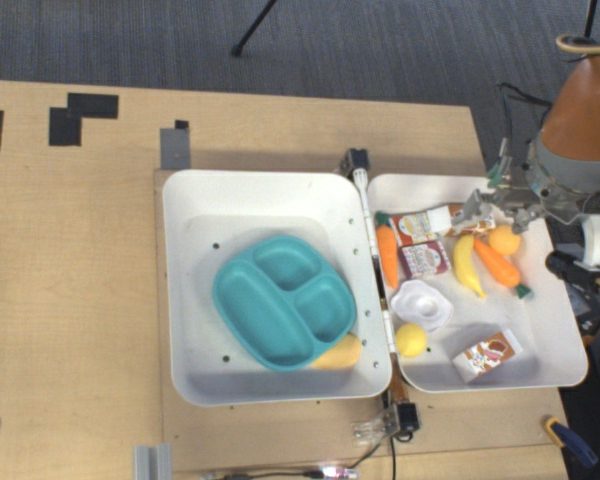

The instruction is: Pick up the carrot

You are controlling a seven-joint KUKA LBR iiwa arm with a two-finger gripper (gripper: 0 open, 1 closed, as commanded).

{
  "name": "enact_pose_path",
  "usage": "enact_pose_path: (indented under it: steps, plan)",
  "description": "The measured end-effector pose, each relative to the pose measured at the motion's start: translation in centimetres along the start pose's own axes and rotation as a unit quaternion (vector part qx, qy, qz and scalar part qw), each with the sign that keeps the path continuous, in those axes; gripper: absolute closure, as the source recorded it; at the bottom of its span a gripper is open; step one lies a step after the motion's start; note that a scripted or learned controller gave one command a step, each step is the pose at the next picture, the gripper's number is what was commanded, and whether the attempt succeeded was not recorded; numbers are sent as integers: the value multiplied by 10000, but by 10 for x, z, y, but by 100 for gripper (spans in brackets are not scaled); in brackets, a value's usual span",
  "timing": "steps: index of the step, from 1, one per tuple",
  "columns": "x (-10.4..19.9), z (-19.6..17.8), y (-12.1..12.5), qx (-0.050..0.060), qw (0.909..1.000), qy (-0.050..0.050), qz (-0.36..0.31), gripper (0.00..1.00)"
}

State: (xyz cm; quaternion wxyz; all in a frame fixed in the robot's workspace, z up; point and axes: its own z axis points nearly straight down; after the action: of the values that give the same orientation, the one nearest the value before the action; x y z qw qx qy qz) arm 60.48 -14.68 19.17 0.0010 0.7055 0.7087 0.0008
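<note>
Carrot [497, 264]: lies slanted in the right bin, right of centre in the frame, its green end pointing toward the lower right.
Second carrot [386, 254]: lies lengthwise along the right bin's left wall (there are two carrots here, and I cannot tell which is meant).
Orange fruit [503, 240]: touching the upper end of the slanted carrot.
Banana [467, 266]: just left of that carrot, nearly parallel to it.
Pincer [508, 208]: hovers over the upper part of the right bin, just above the orange fruit; whether its jaws are apart or together I cannot tell, and nothing is seen between them.
Arm [578, 128]: comes in from the right edge, the orange band at the upper right.
Right bin [560, 368]: also holds two red-and-white packets [423, 241], a white cup [421, 305], a lemon [411, 340] and a small carton [486, 354].
Left bin [185, 298]: holds a teal divided plate [283, 302] with a yellow item [338, 352] tucked under its lower right edge.
Table [70, 298]: pale wood, carrying both bins side by side.
</note>
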Motion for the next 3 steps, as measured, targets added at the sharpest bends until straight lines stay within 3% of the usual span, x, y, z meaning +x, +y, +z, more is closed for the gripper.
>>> enact_pose_path:
  steps: [1,2,3]
  plan:
    - [-23,97,-32,-4,9947,0,-1032,0]
    - [-51,102,-31,-16,9628,67,-2703,0]
    - [-36,104,-44,-61,9844,12,-1757,0]
